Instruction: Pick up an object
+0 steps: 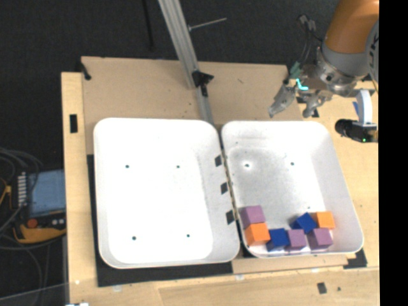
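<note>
Open and empty, the claw [294,102] is hovering beyond the right bin [280,145], needing descent squarely onto one near-corner block [257,233].

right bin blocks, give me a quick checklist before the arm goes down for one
1. Targets present: ok. Blocks sit clustered along the near edge of the right bin: purple block, orange block, blue block and others beside them.
2. Gripper free of any object: ok, nothing shows between its fingers.
3. Gripper above a block: not ok. It hangs over the bin's far rim, well away from the cluster.
4. Block spacing for fingers: not ok. The blocks touch or crowd each other and the bin wall.
5. Path from gripper to cluster: ok, the bin floor between is bare.
6. Finger opening wide enough: cannot tell.
</note>
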Controlling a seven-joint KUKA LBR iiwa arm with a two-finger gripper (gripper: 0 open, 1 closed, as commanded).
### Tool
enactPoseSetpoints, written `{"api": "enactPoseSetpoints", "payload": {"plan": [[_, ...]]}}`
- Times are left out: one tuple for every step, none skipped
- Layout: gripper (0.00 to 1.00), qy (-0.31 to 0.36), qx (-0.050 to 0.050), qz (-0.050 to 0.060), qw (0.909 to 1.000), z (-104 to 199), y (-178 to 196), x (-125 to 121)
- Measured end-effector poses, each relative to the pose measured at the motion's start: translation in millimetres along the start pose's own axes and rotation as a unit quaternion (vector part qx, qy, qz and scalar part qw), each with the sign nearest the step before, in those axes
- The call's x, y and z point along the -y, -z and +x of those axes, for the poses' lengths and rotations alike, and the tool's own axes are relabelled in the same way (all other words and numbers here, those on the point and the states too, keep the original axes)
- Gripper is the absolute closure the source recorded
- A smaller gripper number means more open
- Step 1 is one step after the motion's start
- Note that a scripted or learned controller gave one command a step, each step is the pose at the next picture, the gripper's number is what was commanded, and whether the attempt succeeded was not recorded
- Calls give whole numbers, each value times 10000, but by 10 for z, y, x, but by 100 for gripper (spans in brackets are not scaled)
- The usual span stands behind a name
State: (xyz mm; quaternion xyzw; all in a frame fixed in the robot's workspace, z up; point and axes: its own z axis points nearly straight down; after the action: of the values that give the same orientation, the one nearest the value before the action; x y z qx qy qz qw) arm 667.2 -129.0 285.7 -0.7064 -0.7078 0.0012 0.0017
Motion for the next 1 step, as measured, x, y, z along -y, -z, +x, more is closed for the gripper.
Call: {"api": "enactPoseSetpoints", "payload": {"plan": [[0, 8, 16, -21, 10000, -7, 31, -5]]}}
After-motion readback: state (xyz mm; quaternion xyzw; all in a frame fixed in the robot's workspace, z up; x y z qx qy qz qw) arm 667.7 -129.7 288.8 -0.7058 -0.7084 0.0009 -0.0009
